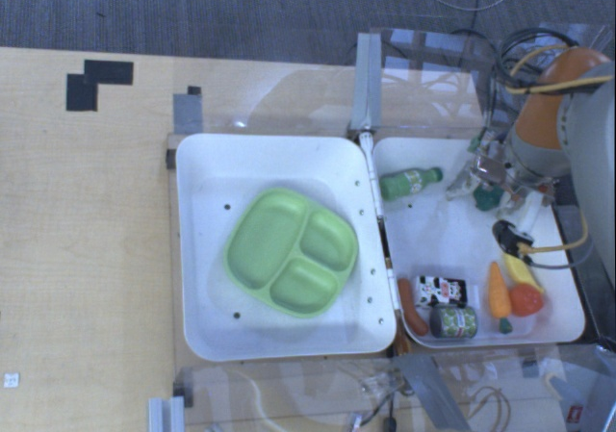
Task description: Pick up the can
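Observation:
The can is dark with a green label and lies on its side at the near edge of the right bin, just below a small black-and-white carton. My gripper hangs over the far right part of that bin, well behind the can and apart from it. A small teal object sits right under the gripper; I cannot make out whether it is touched.
A green bottle lies at the right bin's far left. A sausage, carrot, tomato and yellow fruit crowd the near side around the can. The left bin holds a green divided plate.

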Robot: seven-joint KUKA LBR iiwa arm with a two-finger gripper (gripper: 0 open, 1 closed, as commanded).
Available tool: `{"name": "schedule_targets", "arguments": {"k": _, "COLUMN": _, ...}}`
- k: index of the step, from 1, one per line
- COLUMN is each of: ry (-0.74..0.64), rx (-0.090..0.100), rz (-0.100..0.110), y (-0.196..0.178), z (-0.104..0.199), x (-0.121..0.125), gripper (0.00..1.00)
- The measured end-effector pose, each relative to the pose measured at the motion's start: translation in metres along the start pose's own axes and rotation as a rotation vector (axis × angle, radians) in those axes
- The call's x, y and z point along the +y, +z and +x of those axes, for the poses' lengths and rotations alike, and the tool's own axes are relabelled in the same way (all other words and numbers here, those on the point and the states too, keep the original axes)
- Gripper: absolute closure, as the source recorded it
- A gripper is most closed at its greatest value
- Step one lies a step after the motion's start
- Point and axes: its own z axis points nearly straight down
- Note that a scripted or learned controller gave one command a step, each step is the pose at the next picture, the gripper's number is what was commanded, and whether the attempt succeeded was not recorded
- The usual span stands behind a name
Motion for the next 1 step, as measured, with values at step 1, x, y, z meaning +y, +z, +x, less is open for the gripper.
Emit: {"name": "schedule_targets", "arguments": {"k": 1, "ry": -0.033, "rx": -0.001, "rz": 0.012, "y": 0.0016, "z": -0.0033, "x": 0.0439, "gripper": 0.00}}
